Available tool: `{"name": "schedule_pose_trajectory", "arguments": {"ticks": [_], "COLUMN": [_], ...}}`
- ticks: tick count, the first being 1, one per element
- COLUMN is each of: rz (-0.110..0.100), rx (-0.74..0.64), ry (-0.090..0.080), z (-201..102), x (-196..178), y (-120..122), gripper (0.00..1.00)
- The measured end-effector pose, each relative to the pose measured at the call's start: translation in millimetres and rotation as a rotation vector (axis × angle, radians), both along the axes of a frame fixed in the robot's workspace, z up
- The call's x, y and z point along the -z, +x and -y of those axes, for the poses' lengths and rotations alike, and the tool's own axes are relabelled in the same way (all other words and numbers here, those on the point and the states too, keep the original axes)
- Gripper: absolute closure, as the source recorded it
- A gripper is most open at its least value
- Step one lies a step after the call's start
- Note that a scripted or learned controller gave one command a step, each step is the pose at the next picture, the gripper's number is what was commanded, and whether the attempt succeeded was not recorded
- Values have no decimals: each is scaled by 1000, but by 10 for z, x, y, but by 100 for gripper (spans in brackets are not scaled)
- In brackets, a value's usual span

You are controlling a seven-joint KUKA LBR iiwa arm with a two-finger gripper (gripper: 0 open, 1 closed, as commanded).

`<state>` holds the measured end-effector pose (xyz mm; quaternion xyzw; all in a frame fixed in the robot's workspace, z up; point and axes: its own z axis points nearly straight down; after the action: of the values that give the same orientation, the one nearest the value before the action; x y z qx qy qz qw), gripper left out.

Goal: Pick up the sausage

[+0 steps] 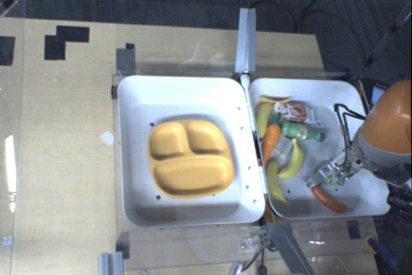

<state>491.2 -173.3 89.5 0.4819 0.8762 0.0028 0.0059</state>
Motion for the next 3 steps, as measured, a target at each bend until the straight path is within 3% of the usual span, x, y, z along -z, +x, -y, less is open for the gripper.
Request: {"name": "schedule_pose_trajectory", "arguments": {"ticks": [1, 2, 3], "rz": [3, 2, 3], "rx": [297, 176, -118], "ry": [2, -1, -4], "z": [-548, 65, 244], "x": [-1, -2, -6], "y": [1, 0, 6], "gripper": [0, 0, 0]}}
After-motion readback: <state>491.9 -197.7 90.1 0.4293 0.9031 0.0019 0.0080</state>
